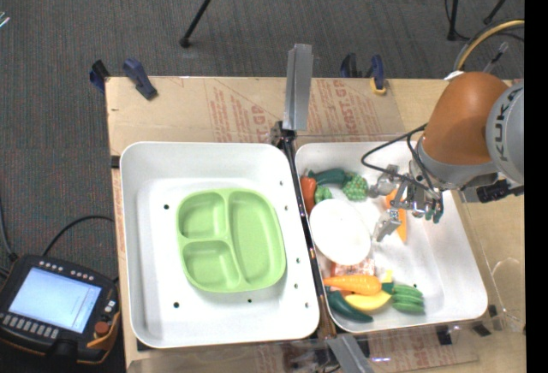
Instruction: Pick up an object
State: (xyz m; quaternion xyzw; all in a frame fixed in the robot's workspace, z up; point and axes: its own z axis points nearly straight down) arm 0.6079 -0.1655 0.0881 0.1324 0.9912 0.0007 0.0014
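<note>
The metal two-finger hand [396, 213] hangs low over the right shallow white bin [454, 277], its slim fingers [383, 230] pointing down and toward the left bin. How far they are parted I cannot tell, for the view is too small and cluttered there; something orange, perhaps a toy carrot [399, 224], lies right at the fingers, but whether it sits between them is not clear. Above the hand the grey arm with its orange band [467, 119] reaches in from the right, trailing black cables.

Just left of the hand lies a round white plate [339, 230], tilted against the bin's left side. Beyond it, toward the far wall, sit a dark green toy vegetable [330, 177], a pale green bumpy piece [355, 186] and a red-orange piece [307, 190]. Near the front wall lies an orange toy carrot with a yellow piece [364, 303] beside it, and green pods [408, 296].

The left white bin [137, 192] holds a light green plastic tray with three compartments [231, 240]. Both bins rest on the cardboard-covered worktop [214, 110].
</note>
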